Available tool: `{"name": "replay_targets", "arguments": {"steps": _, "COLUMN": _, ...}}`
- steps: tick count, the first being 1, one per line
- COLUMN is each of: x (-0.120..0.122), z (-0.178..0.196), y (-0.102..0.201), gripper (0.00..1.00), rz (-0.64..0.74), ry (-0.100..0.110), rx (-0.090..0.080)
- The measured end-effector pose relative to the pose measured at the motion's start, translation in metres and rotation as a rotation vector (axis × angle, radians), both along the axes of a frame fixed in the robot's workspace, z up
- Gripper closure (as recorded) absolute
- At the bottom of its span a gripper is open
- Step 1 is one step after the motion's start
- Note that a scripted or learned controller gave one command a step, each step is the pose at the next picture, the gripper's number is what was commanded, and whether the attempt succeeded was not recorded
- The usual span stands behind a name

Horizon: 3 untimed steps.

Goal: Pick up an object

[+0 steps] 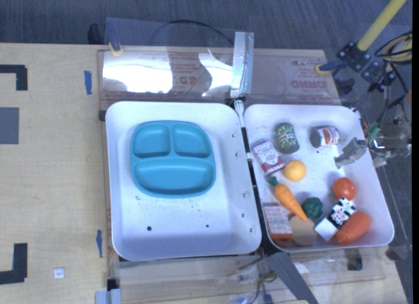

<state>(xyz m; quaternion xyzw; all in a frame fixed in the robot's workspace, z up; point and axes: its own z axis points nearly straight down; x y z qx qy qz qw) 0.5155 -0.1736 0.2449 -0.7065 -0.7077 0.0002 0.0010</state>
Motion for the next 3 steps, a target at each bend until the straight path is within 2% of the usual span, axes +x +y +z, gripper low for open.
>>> {"name": "replay_targets", "arguments": {"steps": 1, "x": 0.01, "z": -0.108, "y": -0.034, "gripper": 0.0, "rz": -0.092, "ry": 0.008, "rx": 0.001}}
{"name": "replay_targets", "arguments": {"steps": 2, "x": 0.023, "z": -0.158, "y": 0.028, "gripper": 0.0, "rz": 0.017, "ry": -0.006, "rx": -0.003}}
{"name": "replay_targets", "arguments": {"steps": 3, "x": 0.025, "z": -0.146, "y": 0.027, "gripper": 1.0, "rz": 0.014, "ry": -0.013, "rx": -0.004}}
